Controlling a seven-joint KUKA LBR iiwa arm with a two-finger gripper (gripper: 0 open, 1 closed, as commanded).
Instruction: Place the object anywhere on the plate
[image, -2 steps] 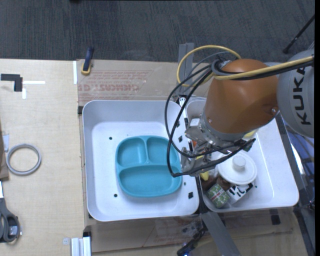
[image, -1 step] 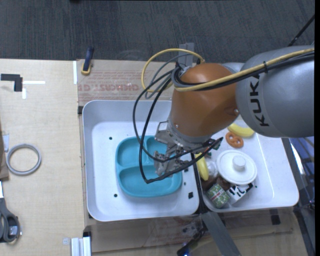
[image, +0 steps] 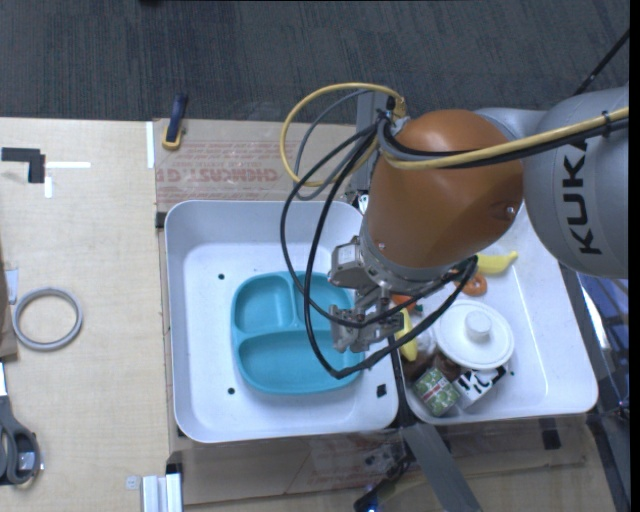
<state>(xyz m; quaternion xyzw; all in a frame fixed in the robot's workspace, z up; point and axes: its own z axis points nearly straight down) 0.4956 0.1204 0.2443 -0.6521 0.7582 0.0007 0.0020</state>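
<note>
Lower edge of the frame – a dark bracket (image: 440, 480) is sitting just under the seam where the two bins meet.

Right bin (image: 535, 395), lower right: clutter is lying bunched against its left wall, next to the arm. A small green-labelled packet (image: 436, 392) is resting there, its print too small to read; beside it a dark item with white lettering (image: 482, 382), also unreadable. A white lidded pot (image: 477, 335) is standing on top of the heap, knob up. Above it a yellow banana (image: 495, 263) and something orange (image: 474, 284) are poking out from behind the arm. Which of these is the object to move I cannot tell.

Left bin (image: 195, 300), centre: a blue divided plate (image: 275, 335) is lying flat with its compartments bare, so nothing is on it yet – my reading, placement not done.

The gripper (image: 352, 325) is hanging over the plate's right edge, near the wall between the bins. Cables are looping across it; whether the jaws are released or clenched, or grasping anything, I cannot tell. Hovering here fits either a drop onto the plate or a crossing between bins.

Upper right: white letters "KUK" are reading sideways on the grey arm (image: 585, 200). Top centre: cardboard (image: 240, 165) with red print, mirrored, illegible.

Left margin: a grey ring (image: 45, 318) is lying on the bench (image: 80, 230).
</note>
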